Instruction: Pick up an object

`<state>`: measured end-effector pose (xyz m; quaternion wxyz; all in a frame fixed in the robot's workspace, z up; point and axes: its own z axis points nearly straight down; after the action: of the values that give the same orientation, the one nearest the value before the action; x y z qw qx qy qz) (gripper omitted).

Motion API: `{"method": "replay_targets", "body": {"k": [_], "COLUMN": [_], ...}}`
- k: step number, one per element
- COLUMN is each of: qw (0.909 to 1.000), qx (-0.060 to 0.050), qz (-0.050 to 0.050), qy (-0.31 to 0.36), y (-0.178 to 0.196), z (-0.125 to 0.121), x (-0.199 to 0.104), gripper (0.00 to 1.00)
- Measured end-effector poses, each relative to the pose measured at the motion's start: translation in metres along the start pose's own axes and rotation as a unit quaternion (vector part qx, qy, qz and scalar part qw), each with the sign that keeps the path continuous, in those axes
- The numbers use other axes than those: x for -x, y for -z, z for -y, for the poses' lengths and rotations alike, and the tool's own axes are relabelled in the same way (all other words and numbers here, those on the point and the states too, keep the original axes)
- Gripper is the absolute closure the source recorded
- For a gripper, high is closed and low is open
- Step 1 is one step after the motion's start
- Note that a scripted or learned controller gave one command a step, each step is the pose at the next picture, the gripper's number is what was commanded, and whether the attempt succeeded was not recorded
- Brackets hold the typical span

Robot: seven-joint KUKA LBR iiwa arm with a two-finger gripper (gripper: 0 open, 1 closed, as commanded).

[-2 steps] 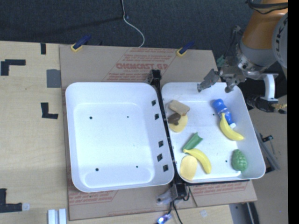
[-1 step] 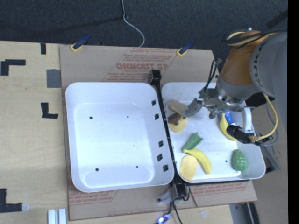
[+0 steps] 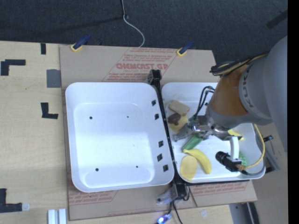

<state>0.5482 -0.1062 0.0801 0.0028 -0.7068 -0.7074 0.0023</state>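
Arm [image 3: 261, 87] reaches in from the view's right, with the orange band above the wrist. The claw [image 3: 192, 127] sits low over the right bin [image 3: 212, 88], roughly mid-bin. Claw state: cannot tell from this angle whether it is apart, together, or clamped on anything. Candidate objects all lie in the right bin, clustered around the claw. Grey piece [image 3: 179, 135] is just beside the claw on its view-left side; cannot tell whether they touch. Green piece [image 3: 191, 143] lies slanted just beside the claw, on the side toward the bin's near edge. Banana [image 3: 202, 160] is farther out on that same side, past the green piece. A rounded yellow object [image 3: 188, 168] lies just beside the banana, the farthest of the group from the claw. Tan block [image 3: 178, 108] lies near the claw on the far, view-left side, close to the wall between the bins. Dark brown piece [image 3: 174, 119] lies between the tan block and the grey piece. Left bin [image 3: 74, 125] is well apart from the claw, to its view-left. Both bins rest on a cardboard sheet [image 3: 140, 66].
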Motion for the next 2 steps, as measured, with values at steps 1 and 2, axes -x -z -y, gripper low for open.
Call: {"method": "replay_targets", "body": {"k": [1,2], "qw": [1.0,1.0], "qx": [0.005,0.005], "qz": [0.001,0.0], "qy": [0.001,0.001], "y": [0.005,0.005], "z": [-0.061,-0.107], "x": [-0.006,-0.007], "gripper": [0.0,0.0]}}
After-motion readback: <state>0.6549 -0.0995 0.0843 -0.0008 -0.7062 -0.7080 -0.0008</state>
